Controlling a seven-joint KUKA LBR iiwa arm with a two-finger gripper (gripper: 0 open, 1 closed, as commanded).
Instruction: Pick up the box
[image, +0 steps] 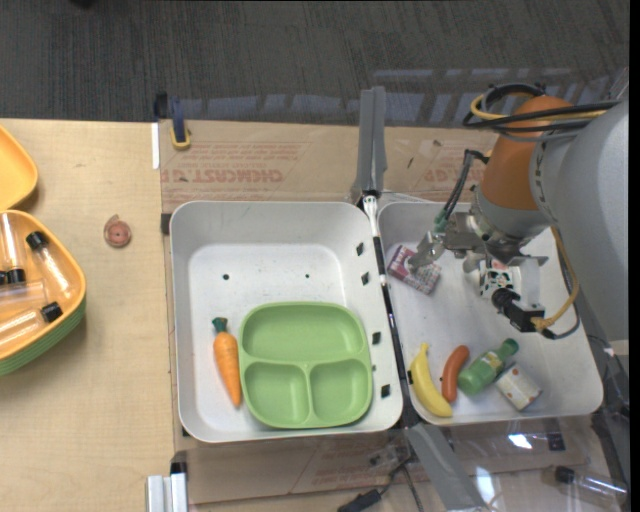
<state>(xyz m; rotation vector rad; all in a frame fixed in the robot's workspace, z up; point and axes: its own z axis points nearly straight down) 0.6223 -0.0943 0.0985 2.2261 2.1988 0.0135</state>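
A small pink, white and grey box (410, 268) lies flat near the far left corner of the right bin (560, 330). My gripper (436, 247) hangs low just over the box's right end, at the end of the grey arm with its orange band (520, 165). Whether it touches the box I cannot tell. A second small white and red carton (518, 387) lies near the front right of the same bin.
At the right bin's front lie a banana (430, 385), a red sausage-shaped toy (455, 368) and a green bottle (487, 366). The left bin (200, 240) holds a carrot (228, 366) and a green divided plate (305, 362). A yellow tray (30, 290) sits at far left.
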